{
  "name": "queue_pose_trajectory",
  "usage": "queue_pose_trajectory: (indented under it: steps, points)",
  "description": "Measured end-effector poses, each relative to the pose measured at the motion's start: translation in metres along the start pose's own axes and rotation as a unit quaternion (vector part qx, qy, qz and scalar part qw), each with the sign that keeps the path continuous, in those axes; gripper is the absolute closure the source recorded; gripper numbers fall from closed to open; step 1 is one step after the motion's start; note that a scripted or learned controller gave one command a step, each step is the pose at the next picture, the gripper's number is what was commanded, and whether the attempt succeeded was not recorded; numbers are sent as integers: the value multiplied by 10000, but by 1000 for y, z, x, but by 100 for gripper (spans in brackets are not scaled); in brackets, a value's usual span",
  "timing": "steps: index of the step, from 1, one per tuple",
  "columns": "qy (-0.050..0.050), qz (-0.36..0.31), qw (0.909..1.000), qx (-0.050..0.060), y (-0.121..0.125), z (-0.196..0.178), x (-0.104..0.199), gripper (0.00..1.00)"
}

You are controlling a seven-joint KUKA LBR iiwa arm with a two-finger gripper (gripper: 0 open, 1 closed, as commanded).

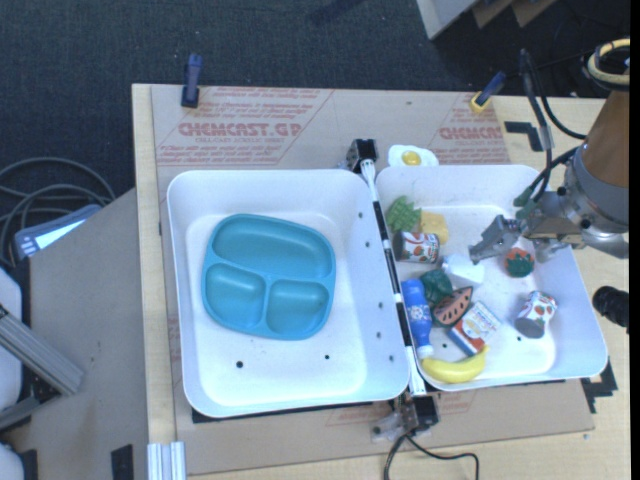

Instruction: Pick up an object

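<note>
The gripper (505, 240) hangs low over the right bin (560, 363), reaching in from the right edge of the scene. Its grey fingers (490, 240) point leftward and look spread apart, with nothing visible between them, though the view is too coarse to be fully certain of the gap. Just to the right of the fingertips, under the wrist, lies a small round red and green object (518, 261); whether the gripper touches it cannot be told.

To the left of the fingers, a small can with a red label (420, 247) lies on its side near the divider between the bins. Beyond it, toward the far left corner of the bin, sits a green leafy toy (403, 213) with a yellow block (434, 224) just beside it. Nearer, a dark green item (437, 285) touches a watermelon slice (452, 306). A blue and white tube (416, 313) lies along the left wall of the bin, and a yellow banana (453, 369) rests at the near edge, just beside a small red, white and blue packet (470, 333). On the right side of the bin stands a white cup with red marks (536, 313), tilted.

A yellow and white object (411, 156) sits on the bench just past the far wall of the right bin.

The left bin (200, 368) holds a blue divided plate (268, 275) with three compartments, lying flat near its middle. Both bins rest on a brown board (250, 128) with red printed lettering.
</note>
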State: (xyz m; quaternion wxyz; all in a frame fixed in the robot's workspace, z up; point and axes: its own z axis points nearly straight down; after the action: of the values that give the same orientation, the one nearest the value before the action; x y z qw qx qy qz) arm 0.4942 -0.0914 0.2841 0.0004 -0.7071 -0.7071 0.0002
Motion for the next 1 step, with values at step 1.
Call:
queue_pose_trajectory:
  steps: [1]
  points:
    - [3,6,10000,10,4,110,-14,0]
